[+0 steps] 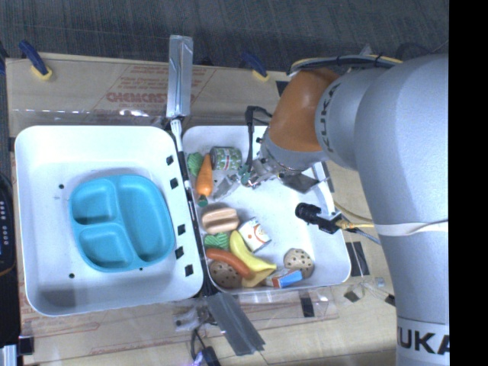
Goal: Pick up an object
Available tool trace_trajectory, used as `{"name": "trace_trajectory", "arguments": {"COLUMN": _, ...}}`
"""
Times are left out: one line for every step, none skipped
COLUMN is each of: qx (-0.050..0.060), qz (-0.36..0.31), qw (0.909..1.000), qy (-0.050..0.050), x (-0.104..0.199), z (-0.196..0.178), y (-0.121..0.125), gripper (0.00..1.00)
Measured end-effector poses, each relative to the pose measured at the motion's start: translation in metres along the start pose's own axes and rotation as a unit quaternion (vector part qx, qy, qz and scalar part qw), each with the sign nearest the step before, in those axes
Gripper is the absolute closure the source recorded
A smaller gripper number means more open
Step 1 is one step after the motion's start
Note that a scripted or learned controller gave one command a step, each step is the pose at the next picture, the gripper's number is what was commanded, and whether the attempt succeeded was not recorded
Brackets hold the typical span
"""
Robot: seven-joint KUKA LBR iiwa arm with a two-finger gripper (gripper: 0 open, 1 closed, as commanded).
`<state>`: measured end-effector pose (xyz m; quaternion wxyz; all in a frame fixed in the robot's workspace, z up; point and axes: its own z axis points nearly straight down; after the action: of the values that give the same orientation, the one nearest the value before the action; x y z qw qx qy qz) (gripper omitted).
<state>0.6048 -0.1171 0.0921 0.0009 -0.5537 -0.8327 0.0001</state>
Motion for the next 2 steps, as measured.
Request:
{"name": "trace_trajectory", "arguments": {"qx": -0.001, "qz": 0.007, "qw": 1.0000, "qy": -0.001, "x": -0.026, "z": -0.001, "y": 0.046, "gripper": 0.00}}
{"name": "trace_trajectory", "arguments": {"qx": 0.001, "qz": 0.088, "qw": 0.9962, "qy": -0.002, "x": -0.108, "z": -0.001, "y": 0.011, "gripper": 0.00}}
